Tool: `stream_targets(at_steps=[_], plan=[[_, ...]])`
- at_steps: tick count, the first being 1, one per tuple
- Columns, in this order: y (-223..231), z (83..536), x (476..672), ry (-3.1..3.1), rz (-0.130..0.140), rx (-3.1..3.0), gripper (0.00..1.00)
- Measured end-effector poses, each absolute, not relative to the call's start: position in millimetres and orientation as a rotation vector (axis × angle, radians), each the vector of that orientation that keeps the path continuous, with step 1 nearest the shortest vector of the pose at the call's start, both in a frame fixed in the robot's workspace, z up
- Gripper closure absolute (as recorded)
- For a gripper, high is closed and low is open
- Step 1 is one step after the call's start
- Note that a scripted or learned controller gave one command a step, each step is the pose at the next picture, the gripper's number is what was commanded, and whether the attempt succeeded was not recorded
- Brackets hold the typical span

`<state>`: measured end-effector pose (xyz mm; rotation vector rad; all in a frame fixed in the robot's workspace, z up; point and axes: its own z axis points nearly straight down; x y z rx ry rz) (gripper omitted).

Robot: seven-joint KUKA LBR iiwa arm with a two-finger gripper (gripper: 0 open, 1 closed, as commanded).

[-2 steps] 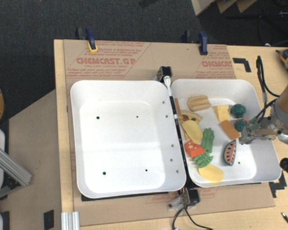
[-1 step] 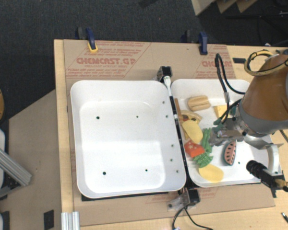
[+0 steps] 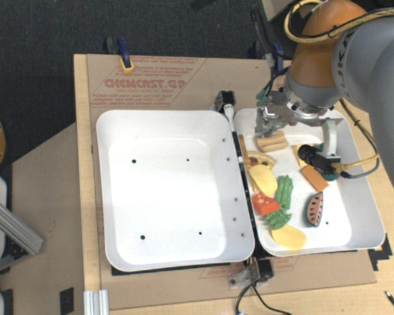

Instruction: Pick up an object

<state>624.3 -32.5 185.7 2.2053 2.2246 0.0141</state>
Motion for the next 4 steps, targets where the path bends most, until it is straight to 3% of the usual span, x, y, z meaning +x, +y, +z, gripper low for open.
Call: stream_targets(at_steps=[1, 3, 4], plan=[[-10.0, 215.3, 661.2, 2.221, 0.008, 2.213, 1.0], [148.2, 181.9, 665.3, 2.232, 0.003, 2.214, 1.0], [223.0, 212.9, 666.1, 2.229, 0.011, 2.211, 1.0]])
